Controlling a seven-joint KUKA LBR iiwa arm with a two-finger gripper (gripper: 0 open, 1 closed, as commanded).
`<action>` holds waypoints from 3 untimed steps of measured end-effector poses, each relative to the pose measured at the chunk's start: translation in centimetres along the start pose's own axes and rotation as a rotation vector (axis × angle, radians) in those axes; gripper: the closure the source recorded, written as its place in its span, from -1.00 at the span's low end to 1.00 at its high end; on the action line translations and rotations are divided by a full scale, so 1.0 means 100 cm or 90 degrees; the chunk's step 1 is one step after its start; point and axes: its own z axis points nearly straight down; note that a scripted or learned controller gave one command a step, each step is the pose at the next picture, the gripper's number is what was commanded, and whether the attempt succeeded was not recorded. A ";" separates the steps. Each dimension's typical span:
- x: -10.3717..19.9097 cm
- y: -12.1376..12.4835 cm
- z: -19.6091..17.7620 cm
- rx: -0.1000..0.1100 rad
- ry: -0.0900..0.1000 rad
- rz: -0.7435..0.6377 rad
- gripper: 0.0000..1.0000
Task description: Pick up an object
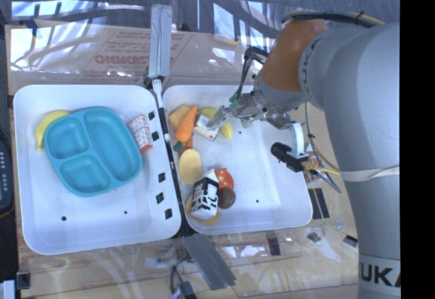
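Observation:
My gripper [219, 119] is down in the right bin [272, 202], near its upper left part. Its tip sits right by a small white block [203, 130] and a yellow piece [226, 131]. Just to the left of them lies an orange carrot [185, 125] beside a tan wedge [177, 114]. Whether anything is held is hidden by the wrist. Further down the bin lie a pale yellow oval [190, 165], a black-and-white cow-patterned toy [204, 200], a red-orange piece [223, 178] and a brown ball [227, 199].
The left bin [41, 223] holds a blue divided plate [92, 149], a yellow banana [45, 124] tucked under its left rim, and a small red-and-white can [141, 132] by the divider. The grey arm [340, 87] covers the right bin's right side.

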 end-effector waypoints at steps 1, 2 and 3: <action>-0.003 0.032 0.020 0.009 0.002 -0.005 -1.00; 0.006 0.014 0.024 0.015 0.003 -0.072 -1.00; 0.007 0.015 0.014 0.016 0.004 -0.074 1.00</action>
